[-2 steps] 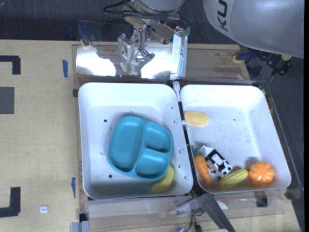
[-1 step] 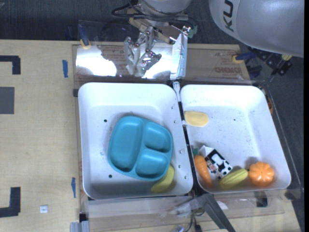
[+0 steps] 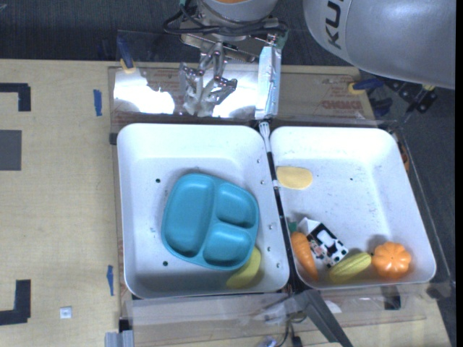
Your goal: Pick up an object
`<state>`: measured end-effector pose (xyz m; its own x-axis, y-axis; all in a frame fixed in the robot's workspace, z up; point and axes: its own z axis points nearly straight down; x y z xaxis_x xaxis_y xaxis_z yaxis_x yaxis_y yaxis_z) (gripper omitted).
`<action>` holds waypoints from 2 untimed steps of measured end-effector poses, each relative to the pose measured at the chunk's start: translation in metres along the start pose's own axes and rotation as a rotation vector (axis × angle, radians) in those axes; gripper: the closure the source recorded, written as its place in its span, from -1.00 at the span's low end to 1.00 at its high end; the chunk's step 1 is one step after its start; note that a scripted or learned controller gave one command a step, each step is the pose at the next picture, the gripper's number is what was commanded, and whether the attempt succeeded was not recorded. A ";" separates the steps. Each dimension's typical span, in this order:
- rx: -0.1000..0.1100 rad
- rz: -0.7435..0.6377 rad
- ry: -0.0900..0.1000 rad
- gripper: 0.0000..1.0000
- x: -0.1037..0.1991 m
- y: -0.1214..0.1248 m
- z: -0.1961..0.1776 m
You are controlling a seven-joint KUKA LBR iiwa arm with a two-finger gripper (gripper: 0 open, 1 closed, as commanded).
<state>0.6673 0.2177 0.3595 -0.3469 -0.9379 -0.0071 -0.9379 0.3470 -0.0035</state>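
My gripper [image 3: 208,85] hangs above the bench behind the left bin [image 3: 137,194], in front of a shiny metal sheet; its fingers stand open with nothing between them. In the left bin lies a blue divided plate [image 3: 210,223], and a yellow-green fruit [image 3: 249,270] is tucked under the plate's front right corner. The right bin [image 3: 376,165] holds a flat yellow oval [image 3: 294,177] near its left wall. Along its front sit an orange carrot [image 3: 302,255], a black-and-white patterned toy [image 3: 327,244], a yellow-green pod [image 3: 351,264] and a small orange pumpkin [image 3: 391,259].
The two bins meet at a raised divider rim [image 3: 271,194]. The grey arm body [image 3: 383,20] looms over the back right. A wooden bench top [image 3: 51,194] with black and blue tape marks spreads to the left.
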 end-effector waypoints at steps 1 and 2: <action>0.002 -0.151 -0.002 1.00 -0.001 0.001 -0.006; 0.000 -0.286 0.000 1.00 0.000 0.001 -0.004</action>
<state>0.6665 0.2177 0.3632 -0.0686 -0.9976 -0.0056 -0.9976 0.0686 -0.0052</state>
